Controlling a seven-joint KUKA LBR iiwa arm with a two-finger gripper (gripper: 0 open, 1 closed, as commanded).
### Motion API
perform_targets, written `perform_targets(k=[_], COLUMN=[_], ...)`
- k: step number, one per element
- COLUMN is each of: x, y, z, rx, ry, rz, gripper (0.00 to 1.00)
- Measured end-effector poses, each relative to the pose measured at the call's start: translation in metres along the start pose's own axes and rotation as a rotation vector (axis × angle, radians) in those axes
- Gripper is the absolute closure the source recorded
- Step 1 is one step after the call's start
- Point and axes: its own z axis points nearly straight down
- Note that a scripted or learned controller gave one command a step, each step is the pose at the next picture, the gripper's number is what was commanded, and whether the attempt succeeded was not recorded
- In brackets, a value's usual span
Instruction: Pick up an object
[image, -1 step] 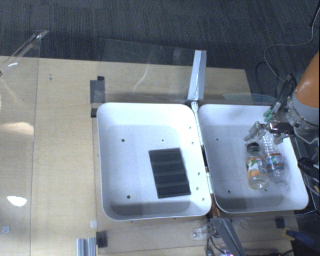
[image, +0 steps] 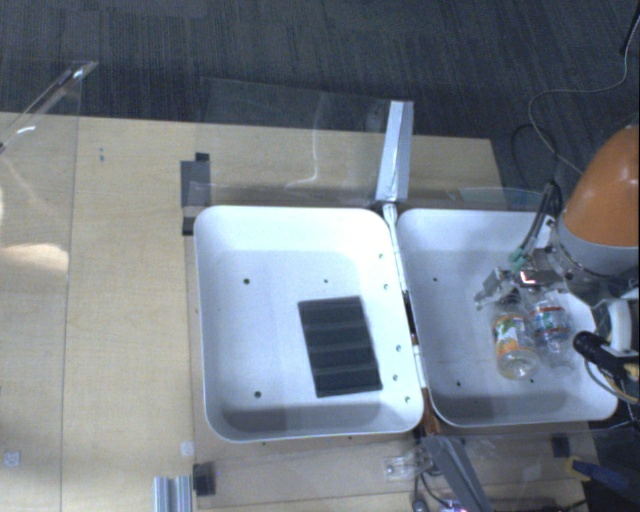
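The clear plastic bottle (image: 516, 345) lies by the right bin's (image: 440, 300) far-right edge; the gripper (image: 522, 278) hovers beside its neck, fingers' spread unclear; such slick, round plastic could roll away.

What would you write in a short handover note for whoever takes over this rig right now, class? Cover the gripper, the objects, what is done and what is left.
Gripper: low over the right bin, just above the clear plastic bottle; grip state unclear.
Bottle: lying in the right bin.
Black ridged block: flat in the left bin.
Done: the arm has reached in over the bottle.
Left: grasp and lift an object; no pick is confirmed.
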Motion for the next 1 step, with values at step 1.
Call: perform_targets(k=[1], x=[-0.0390], y=[0.0333], z=[0.0580], rx=[-0.034], ry=[0.005], rz=[-0.060], gripper=[0.00])
